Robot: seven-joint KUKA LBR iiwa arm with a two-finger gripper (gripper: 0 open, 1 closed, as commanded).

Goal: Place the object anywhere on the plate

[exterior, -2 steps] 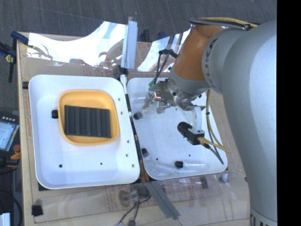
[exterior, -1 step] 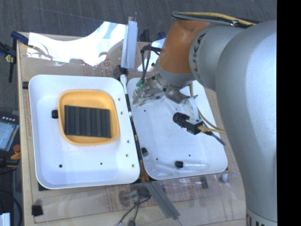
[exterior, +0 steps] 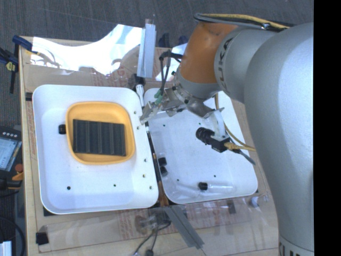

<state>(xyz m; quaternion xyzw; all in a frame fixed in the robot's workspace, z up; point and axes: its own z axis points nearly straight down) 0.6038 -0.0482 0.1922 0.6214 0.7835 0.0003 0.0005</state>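
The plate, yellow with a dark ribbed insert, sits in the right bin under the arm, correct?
Not quite. The camera view shows the plate, yellow with a dark ribbed insert, in the left bin, away from the arm. The arm reaches over the right bin instead.

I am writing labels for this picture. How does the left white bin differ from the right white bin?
The left bin holds a yellow plate with a dark ribbed block lying on it; the right bin holds no plate. The left bin lies in open sight, while the grey arm hangs over the right bin and hides part of it. Both are shallow, white, with rounded corners.
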